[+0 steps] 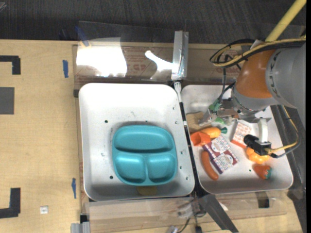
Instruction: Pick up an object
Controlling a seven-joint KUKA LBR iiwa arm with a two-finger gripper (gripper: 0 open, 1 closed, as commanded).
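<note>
The right bin [279, 178] holds several small items. An orange cup-like piece [198, 138] lies beside an orange carrot-like piece [213, 131]. A purple-and-white packet [221, 154] rests against a red-orange sausage shape [210, 165]. Further right are a red-and-white card [240, 132], an orange fruit [254, 154] and a small orange piece [262, 171]. My gripper [217, 112] hangs low over the bin's upper left part, just above the carrot-like piece. The wrist hides its tips, and I see nothing held.
The left bin [92, 101] holds a teal divided plate [144, 154]. A metal divider [179, 57] stands behind the seam between the bins. Cables loop [228, 55] above the arm's orange band [255, 76]. A yellow pole [289, 13] crosses the top right.
</note>
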